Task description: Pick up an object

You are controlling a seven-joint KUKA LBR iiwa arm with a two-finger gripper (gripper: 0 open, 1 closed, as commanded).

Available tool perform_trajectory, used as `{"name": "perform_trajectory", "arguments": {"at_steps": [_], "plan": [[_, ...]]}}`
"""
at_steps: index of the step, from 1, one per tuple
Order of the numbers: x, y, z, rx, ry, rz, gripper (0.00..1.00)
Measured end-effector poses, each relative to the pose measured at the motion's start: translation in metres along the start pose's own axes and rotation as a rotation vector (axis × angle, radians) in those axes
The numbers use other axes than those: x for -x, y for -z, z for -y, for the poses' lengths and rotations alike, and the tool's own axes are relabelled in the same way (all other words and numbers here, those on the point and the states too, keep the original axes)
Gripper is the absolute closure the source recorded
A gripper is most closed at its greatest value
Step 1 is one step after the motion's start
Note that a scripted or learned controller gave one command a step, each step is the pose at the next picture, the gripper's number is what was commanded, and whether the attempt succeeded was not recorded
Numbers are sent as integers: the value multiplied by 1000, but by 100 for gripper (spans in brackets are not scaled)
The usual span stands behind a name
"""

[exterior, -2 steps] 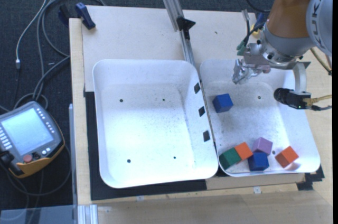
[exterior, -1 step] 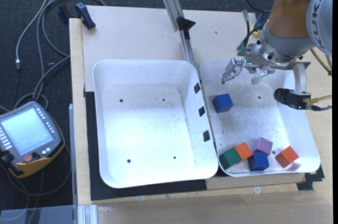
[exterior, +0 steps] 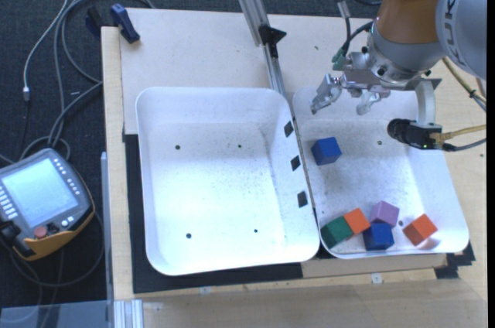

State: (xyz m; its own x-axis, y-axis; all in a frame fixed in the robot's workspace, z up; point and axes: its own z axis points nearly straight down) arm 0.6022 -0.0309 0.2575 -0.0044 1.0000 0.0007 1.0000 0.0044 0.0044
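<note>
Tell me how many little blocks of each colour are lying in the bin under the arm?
Blue: 2, one alone, one in the cluster
Orange: 2, one beside the green, one apart
Green: 1
Purple: 1
Total: 6

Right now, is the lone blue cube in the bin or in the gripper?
In the bin. The blue cube rests alone on the right bin floor, with the gripper above and apart from it.

Part of a brand name in dark capital letters, seemingly "KU", stands on the grey arm (exterior: 464, 5) at the right edge; nothing else can be read.
</note>
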Motion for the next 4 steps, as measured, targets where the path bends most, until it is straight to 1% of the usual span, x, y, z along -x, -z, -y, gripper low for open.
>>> {"name": "perform_trajectory", "arguments": {"at_steps": [1, 2, 3, 4], "plan": [[36, -10, 52, -10, -9, 0, 0], [60, -97, 55, -15, -7, -1, 0], [51, -162, 11, -6, -2, 0, 0], [51, -147, 10, -1, -5, 0, 100]]}}
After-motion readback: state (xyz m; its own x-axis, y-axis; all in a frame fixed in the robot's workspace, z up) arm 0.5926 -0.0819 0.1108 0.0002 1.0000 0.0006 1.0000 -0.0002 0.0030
